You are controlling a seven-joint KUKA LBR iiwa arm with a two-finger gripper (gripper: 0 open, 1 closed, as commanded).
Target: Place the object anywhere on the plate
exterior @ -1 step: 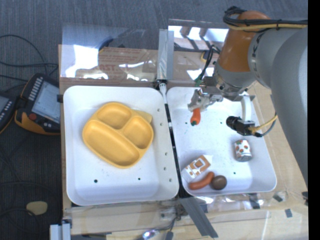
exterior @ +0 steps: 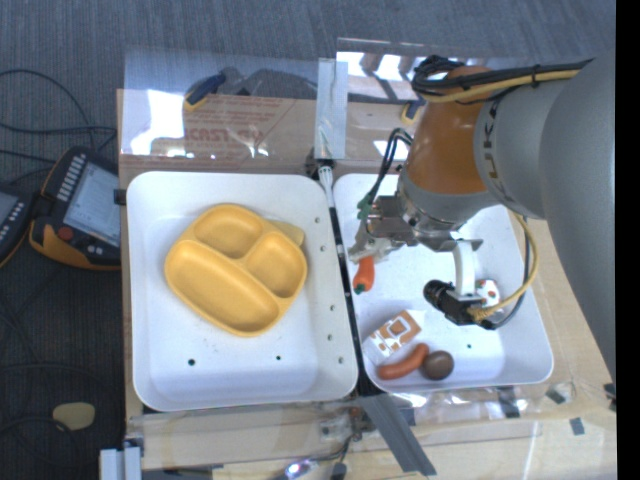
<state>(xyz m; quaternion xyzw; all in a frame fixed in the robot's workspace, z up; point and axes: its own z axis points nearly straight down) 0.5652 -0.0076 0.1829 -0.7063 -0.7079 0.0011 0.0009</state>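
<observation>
In the right bin (exterior: 520,363), the fingers (exterior: 366,258) grip a carrot (exterior: 364,274); no writing is legible.

The plate (exterior: 236,268) sits in the left bin (exterior: 170,368). Over in the right bin (exterior: 520,353), a carrot (exterior: 364,274) lies near the dividing wall, and nearer the front a waffle (exterior: 393,333), a sausage (exterior: 400,364) and a potato (exterior: 437,365) are bunched together.

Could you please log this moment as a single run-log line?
arm: over right bin | tool: above carrot | plate: left bin, nothing on it | sausage, brown ball: right bin front
</observation>
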